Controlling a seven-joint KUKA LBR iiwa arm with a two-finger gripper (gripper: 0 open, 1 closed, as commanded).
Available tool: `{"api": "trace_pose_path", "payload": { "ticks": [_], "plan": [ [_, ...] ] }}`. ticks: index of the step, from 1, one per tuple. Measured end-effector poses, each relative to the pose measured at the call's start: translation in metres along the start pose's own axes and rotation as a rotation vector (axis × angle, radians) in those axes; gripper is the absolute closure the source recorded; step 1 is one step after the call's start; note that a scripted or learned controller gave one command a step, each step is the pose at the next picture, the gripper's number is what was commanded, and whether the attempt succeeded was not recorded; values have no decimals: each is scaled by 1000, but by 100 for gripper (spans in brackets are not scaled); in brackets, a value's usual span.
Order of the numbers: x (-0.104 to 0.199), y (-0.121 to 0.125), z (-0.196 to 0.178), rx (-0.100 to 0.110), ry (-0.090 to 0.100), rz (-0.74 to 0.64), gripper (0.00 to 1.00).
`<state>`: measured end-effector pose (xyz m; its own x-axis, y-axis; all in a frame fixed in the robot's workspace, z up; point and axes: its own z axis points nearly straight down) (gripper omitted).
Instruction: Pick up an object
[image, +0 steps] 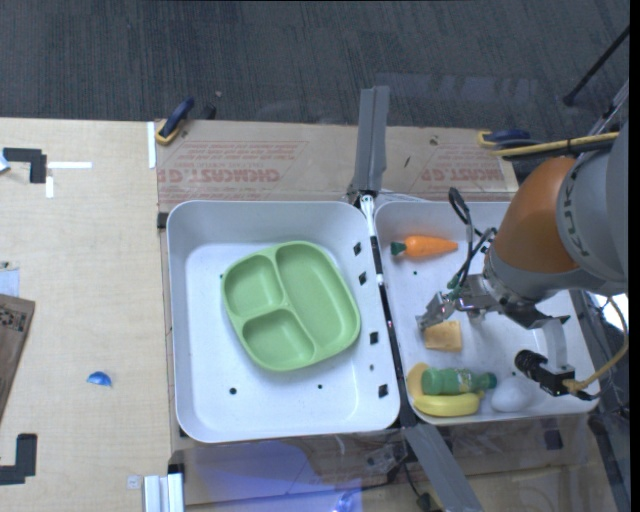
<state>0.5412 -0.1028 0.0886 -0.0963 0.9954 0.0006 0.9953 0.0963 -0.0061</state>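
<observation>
The right bin (395, 290) holds an orange carrot (426, 246) near its back left, a yellow cheese wedge (444, 336) in the middle, and a green bottle (456, 381) lying against a yellow banana (444, 403) at the front. A pale whitish object (509, 397) lies at the front right. My gripper (438, 311) hangs low over the right bin, just above and to the left of the cheese wedge, its fingers slightly apart with nothing between them. The arm's orange band (535, 225) rises to the right behind it.
The left bin (190, 300) holds a green divided plate (290, 303). A cardboard sheet (260, 160) lies behind the bins. A metal divider bar (370, 140) stands between the bins at the back. A small blue object (98, 378) rests on the wooden bench to the left.
</observation>
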Motion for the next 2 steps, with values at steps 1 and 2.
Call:
{"api": "trace_pose_path", "payload": {
  "ticks": [1,2],
  "plan": [
    [-1,0,-7,4,0,0,100],
    [-1,0,-7,4,0,0,0]
  ]
}}
